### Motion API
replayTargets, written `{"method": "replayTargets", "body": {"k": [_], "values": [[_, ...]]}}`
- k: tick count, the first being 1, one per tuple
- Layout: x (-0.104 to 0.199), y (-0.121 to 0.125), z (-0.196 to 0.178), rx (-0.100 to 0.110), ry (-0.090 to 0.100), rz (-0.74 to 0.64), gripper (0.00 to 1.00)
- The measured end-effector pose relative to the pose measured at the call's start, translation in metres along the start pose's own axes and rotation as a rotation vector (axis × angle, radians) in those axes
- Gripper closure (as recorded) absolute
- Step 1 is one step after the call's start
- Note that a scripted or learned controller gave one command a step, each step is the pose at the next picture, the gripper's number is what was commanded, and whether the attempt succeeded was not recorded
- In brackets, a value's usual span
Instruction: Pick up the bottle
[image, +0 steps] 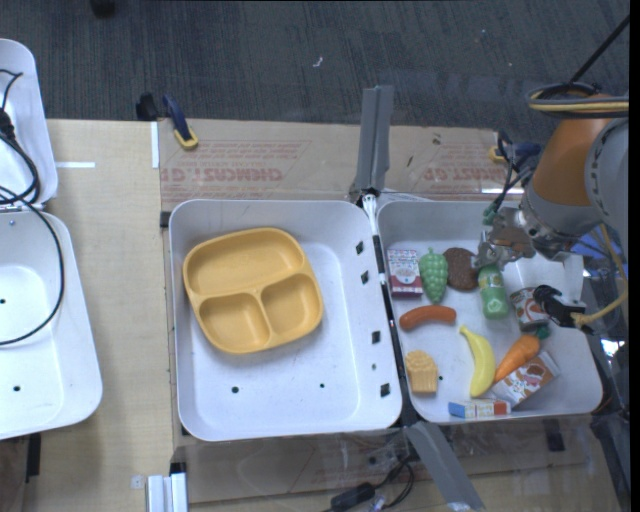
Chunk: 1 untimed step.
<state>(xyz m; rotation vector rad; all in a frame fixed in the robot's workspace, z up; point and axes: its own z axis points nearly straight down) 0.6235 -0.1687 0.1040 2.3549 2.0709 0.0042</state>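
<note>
A small green bottle (493, 294) lies in the right bin (570, 402), near its back right, between a brown cookie (461, 268) and a printed can (527, 306). My gripper (497, 256) hangs directly over the bottle's top end, at or just above its cap. The wrist body hides the tips. The grey arm with its orange band (565, 150) comes in from the upper right.
The right bin also holds a red-and-white carton (404, 271), green grapes (433, 276), a sausage (428, 317), a banana (480, 360), a carrot (518, 355), a waffle piece (422, 371) and a snack packet (527, 380). A yellow divided plate (252, 290) lies in the left bin (300, 415).
</note>
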Motion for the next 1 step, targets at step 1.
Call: {"method": "replayTargets", "body": {"k": [1], "values": [[0.0623,-0.0179,-0.0941,0.006,0.001,-0.032,1.0]]}}
